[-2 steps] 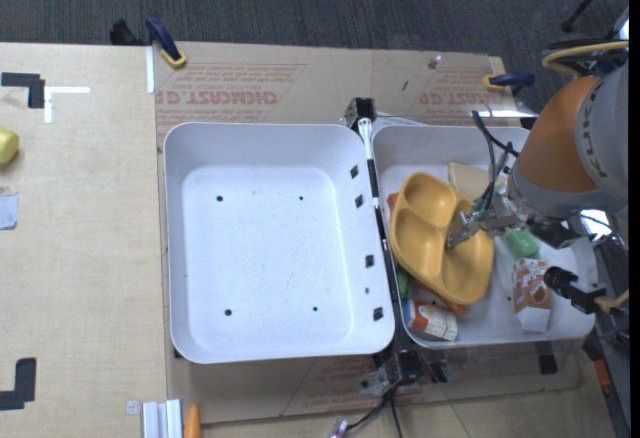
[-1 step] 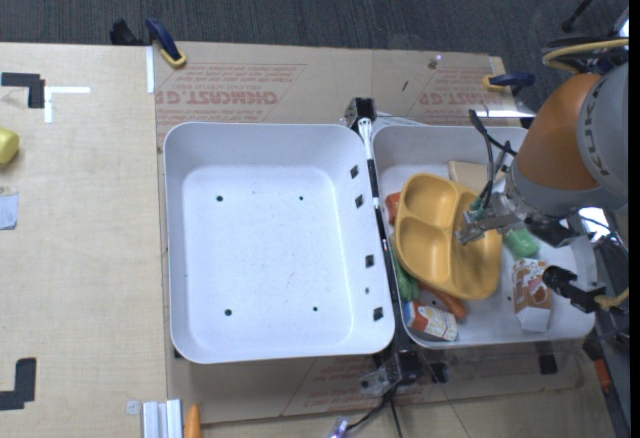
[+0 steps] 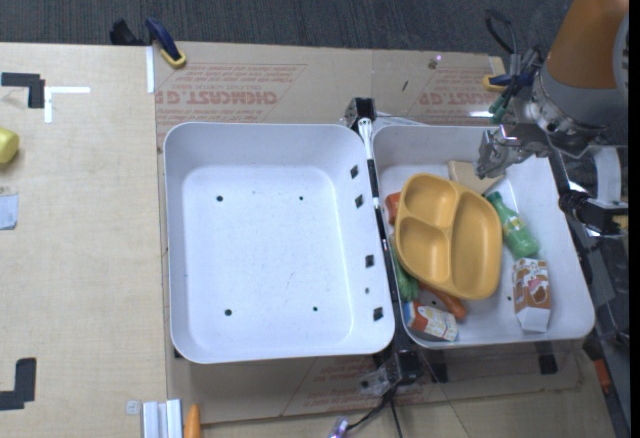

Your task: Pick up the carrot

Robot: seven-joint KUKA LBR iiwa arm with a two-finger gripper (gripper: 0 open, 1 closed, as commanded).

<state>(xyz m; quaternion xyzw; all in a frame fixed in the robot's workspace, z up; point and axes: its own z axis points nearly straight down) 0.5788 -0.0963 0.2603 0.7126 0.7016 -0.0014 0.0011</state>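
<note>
Camera view, near edge first: your carrot [image 3: 455,306] peeks out as an orange sliver beneath the yellow divided plate [image 3: 450,234] in the right bin [image 3: 560,326], lower right. A blind grab may snag the plate. Farther back, the pincer [image 3: 497,154] hovers; its opening you cannot tell.

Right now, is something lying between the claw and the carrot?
Yes. The yellow plate lies over most of the carrot, whose orange tip peeks out at the plate's lower edge. The claw hangs beyond the plate's upper right rim, in the right bin.
</note>
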